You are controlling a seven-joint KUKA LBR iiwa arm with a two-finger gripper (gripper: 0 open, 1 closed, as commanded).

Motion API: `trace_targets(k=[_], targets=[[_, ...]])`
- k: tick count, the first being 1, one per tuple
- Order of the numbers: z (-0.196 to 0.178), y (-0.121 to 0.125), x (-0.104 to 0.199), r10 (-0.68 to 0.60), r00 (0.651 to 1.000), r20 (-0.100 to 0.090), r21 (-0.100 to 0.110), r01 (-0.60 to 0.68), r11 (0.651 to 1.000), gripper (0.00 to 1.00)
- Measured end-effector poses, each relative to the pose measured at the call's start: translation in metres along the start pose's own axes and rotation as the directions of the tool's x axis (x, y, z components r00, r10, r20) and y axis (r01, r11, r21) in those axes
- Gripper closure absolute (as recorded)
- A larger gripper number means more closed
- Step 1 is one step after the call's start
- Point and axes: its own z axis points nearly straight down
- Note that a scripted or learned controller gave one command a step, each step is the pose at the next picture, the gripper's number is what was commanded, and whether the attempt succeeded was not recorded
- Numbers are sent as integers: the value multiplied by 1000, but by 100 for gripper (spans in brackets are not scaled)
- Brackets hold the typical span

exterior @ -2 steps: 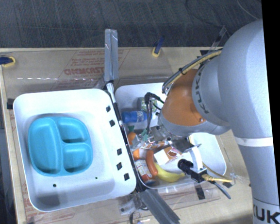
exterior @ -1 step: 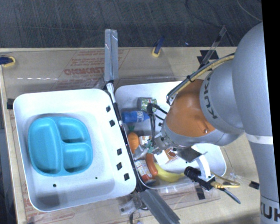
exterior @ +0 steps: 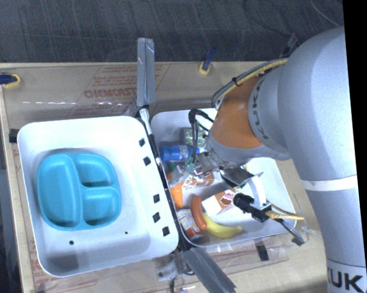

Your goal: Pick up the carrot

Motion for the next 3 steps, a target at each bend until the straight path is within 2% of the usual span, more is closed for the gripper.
trace_targets(k=[1,2,3], targets=[[5,-63,16,12,1000,8,1,-12,1000,0],[12,6,4,227,974,1,22,-227,974,0],[4,7,8,217,976,-6,26,-217,976,100]])
